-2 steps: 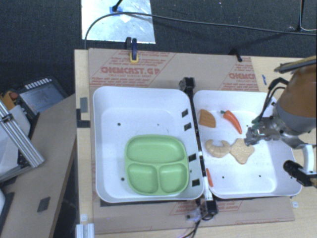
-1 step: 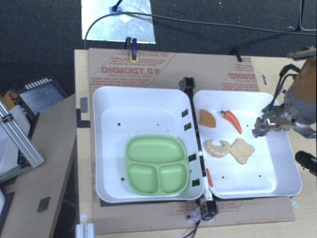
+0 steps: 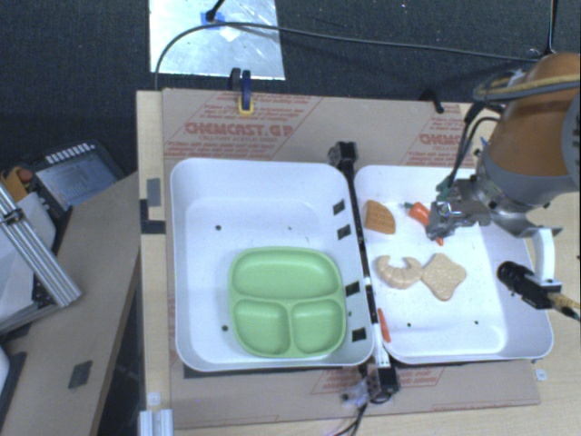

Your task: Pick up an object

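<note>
2 white bins sit side by side on a cardboard sheet (image 3: 272, 121) printed "CHEMCAST" in red; the smaller print is unreadable. Left bin (image 3: 195, 243) holds a green 3-compartment tray (image 3: 286, 300). Right bin (image 3: 517, 334) holds an orange wedge (image 3: 379, 217), a pale curved piece (image 3: 398, 272) touching a tan piece (image 3: 442, 276), and a small orange item (image 3: 418, 213) partly hidden beside the gripper (image 3: 440, 225). Finger spacing cannot be told; the arm's body is cut off at right.

Light: bright, even, from overhead.
Glare: strong on the foil sheet (image 3: 216, 24).
Shadows: soft, faint inside the 2 bins (image 3: 195, 243).
Focus: slightly soft, grainy.
</note>
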Tool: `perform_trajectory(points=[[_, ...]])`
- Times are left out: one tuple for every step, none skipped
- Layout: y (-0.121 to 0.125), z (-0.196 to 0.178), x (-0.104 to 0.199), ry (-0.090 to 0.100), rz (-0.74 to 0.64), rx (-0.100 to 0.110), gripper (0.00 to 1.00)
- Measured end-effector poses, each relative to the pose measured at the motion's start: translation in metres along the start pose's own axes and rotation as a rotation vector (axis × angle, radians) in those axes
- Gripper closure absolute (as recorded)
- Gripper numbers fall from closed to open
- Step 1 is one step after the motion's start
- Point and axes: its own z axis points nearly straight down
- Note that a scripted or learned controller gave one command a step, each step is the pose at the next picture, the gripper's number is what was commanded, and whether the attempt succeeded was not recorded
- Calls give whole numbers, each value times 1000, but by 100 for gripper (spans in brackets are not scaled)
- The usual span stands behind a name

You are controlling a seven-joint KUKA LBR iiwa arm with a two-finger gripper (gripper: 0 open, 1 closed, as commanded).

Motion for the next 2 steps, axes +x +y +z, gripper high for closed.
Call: perform_trajectory(points=[[31,13,49,0,0,1,100],[52,14,108,1,-1,1,100]])
